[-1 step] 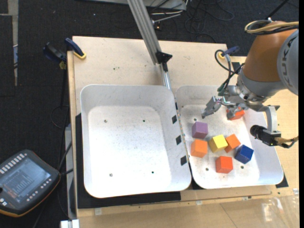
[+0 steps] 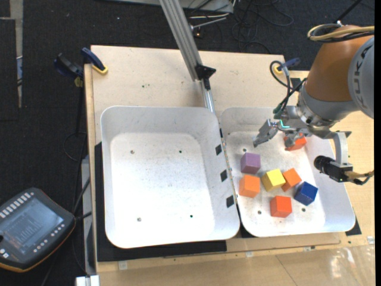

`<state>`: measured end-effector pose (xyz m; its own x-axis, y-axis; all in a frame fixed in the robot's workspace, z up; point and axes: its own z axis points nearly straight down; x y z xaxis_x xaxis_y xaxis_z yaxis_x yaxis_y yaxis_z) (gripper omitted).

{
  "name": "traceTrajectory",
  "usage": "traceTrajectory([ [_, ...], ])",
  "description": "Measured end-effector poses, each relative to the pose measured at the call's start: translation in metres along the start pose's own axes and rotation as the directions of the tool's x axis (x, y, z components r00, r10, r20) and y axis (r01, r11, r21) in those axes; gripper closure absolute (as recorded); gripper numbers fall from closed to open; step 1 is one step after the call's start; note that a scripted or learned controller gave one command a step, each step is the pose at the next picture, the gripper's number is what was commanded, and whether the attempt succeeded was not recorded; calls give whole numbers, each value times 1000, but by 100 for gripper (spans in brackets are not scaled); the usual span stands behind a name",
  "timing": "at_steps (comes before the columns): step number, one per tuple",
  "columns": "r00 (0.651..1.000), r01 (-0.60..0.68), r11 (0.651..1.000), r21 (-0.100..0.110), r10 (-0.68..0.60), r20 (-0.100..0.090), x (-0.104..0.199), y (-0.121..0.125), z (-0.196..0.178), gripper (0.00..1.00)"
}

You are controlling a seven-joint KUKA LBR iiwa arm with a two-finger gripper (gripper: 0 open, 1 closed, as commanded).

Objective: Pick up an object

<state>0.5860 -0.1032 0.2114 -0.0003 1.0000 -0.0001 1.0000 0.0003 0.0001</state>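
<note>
A robotics lab, plainly: pale table (image 2: 149,70) clamped (image 2: 92,60) at one corner, handheld control pad (image 2: 30,226) on dark floor (image 2: 41,130), loose cables (image 2: 250,11), metal pole (image 2: 181,31) slanting over two white bins (image 2: 161,121).

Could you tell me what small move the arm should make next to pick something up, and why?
Probably a short drop straight down. The claw hangs over the far part of the right bin, with a red-orange block just beside and partly beneath it. The purple block and the other cubes cluster nearer the camera, so that block looks like the closest target.
</note>
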Motion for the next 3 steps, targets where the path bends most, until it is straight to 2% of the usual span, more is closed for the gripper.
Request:
traceTrajectory([
  [1, 1000, -1, 1000, 6, 1, -1, 3, -1, 64, 0],
  [2, 1000, -2, 1000, 1, 2, -1, 4, -1, 116, 0],
  [3, 1000, -2, 1000, 0, 2, 0, 4, 0, 105, 100],
])
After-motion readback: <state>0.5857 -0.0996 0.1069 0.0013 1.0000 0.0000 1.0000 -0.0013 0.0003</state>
